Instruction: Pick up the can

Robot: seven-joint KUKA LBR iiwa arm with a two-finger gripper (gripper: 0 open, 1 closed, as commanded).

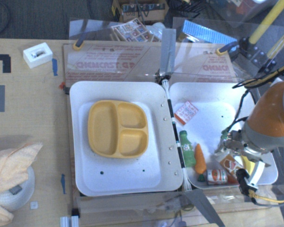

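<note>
At six o'clock in the right bin (206,112): your can (217,176), lying on its side against the front wall.
Neighbours: carrot (199,158) and green bottle (186,149) at its ten o'clock; a snack packet (229,163) touching at one o'clock.
Gripper (233,151): hanging at the can's one o'clock, over the packet; whether it is spread or closed, you cannot tell.
Handling: likely stiff, smooth, moderately heavy; it may roll.
Hold: pinch across the round body at mid-length, away from the rims.
Risk: crowding leaves your fingers little room.
</note>
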